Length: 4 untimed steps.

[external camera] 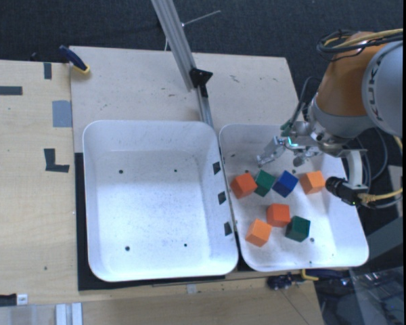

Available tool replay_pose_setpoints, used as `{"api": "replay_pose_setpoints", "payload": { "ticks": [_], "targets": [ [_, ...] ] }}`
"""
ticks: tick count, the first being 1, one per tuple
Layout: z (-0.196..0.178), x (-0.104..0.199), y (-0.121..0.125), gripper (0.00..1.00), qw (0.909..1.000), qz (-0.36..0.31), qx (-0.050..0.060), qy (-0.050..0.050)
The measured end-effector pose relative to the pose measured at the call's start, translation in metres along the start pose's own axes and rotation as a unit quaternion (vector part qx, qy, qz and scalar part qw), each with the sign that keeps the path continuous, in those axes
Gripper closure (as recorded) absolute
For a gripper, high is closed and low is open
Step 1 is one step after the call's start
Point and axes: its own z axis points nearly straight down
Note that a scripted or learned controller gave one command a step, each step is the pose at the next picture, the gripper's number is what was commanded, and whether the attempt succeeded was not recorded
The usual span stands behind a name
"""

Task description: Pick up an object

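In the camera view, the gripper [286, 151] is seen poised over the far part of the right bin [338, 252], reached in from the right on the grey arm [365, 87] with its orange band. Whether the fingers are parted or closed cannot be told; nothing is seen lodged between them.

All candidate objects lie below and in front of the gripper. The blue cube [285, 183] and the green cube [264, 182] are nearest, just beneath it and touching one another, with an orange cube [243, 184] pressed against the green one further left. Another orange cube [312, 181] sits just beside the blue one on the arm's side. Well forward are a third orange cube [278, 214], a dark green cube [298, 228] and a fourth orange cube [259, 232].

The tight row probably leaves little room for a finger between cubes, so a clean grip is judged harder there.

The gripper's metal parts blur against the bin, and its height above the cubes cannot be judged. The left bin [95, 181] lies well away.
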Motion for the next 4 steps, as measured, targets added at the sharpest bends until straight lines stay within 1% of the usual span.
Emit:
{"api": "replay_pose_setpoints", "payload": {
  "ticks": [1, 2, 3, 4],
  "targets": [
    [-0.002, 0.0, 0.001, 0.0, 1.0, 0.0, -0.002, -0.001],
    [0.062, 0.0, 0.003, 0.0, 1.0, 0.0, 0.001, -0.001],
    [0.085, -0.001, 0.01, 0.0, 0.9999, 0.0, -0.013, -0.002],
    [0.077, 0.001, 0.01, 1.0, 0.9999, -0.001, -0.013, -0.001]
  ]
}}
